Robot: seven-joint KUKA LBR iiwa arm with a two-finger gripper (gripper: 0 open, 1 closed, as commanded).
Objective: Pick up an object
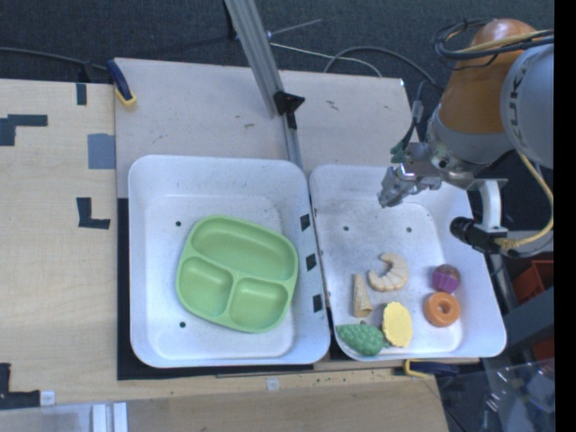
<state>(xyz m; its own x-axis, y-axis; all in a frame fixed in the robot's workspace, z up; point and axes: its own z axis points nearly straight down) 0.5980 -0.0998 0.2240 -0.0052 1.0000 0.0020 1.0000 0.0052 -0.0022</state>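
Left bin [144, 241] has just the green tray [237, 274]; pickables cluster low in right bin [335, 196], croissant [391, 273] nearest, so I'd drop my gripper [393, 190] straight over it — jaw width unclear, nothing held.

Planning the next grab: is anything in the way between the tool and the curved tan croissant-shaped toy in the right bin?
Nothing visible. The tool hangs over the bin's far part, and bare white floor lies between it and the curved tan croissant-shaped toy. The other toys lie beside or nearer the camera.
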